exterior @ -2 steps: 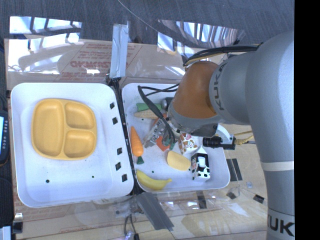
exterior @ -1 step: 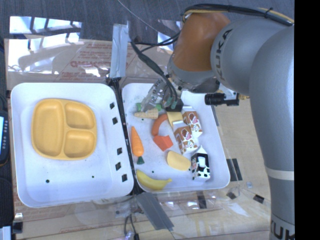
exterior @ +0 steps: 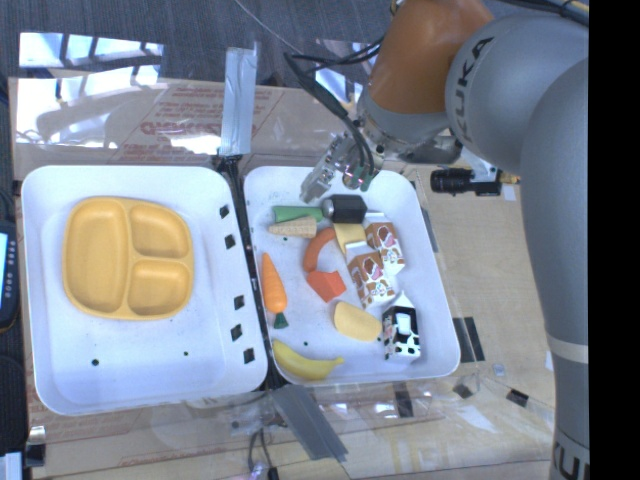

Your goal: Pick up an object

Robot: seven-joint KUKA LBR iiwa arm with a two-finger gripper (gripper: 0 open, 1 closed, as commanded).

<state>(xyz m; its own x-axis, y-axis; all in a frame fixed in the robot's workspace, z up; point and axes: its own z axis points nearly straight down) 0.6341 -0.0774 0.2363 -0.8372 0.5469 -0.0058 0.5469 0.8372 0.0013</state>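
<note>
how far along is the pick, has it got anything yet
Done: the arm has reached over the right bin, with the tool above its far edge. In hand: nothing visible between its tips; the carrot, banana, corn and the other toys all lie in the bin. The yellow divided plate sits in the left bin. Left: descend, close on an object, lift.

A grey robot arm (exterior: 520, 118) with an orange band (exterior: 425, 43) above its wrist reaches in from the right. Its two-finger gripper (exterior: 335, 173) angles down and to the left.
</note>
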